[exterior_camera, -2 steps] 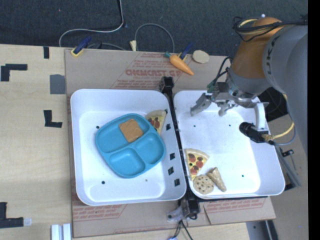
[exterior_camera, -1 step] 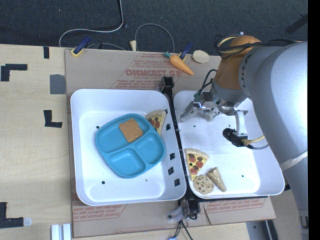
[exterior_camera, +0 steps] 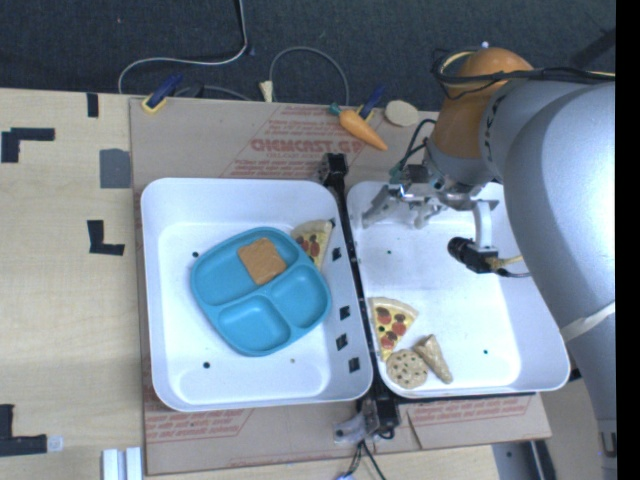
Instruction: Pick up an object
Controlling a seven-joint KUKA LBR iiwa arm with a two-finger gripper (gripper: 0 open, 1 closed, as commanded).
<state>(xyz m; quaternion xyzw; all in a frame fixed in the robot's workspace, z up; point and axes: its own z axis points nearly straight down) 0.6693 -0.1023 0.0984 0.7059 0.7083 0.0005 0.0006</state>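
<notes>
glossy white plastic bins [exterior_camera: 165, 268], smooth blue plastic tray [exterior_camera: 262, 313], matt cardboard [exterior_camera: 240, 143]

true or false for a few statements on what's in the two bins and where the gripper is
1. The blue tray lies in the left bin. True.
2. A brown square piece rests on the tray. True.
3. The cookie sits in the left bin. False: it is in the right bin, beside a pizza slice.
4. The carrot lies in the right bin. False: it is on the cardboard behind the bins.
5. The gripper is over the right bin's far end. True.
</notes>
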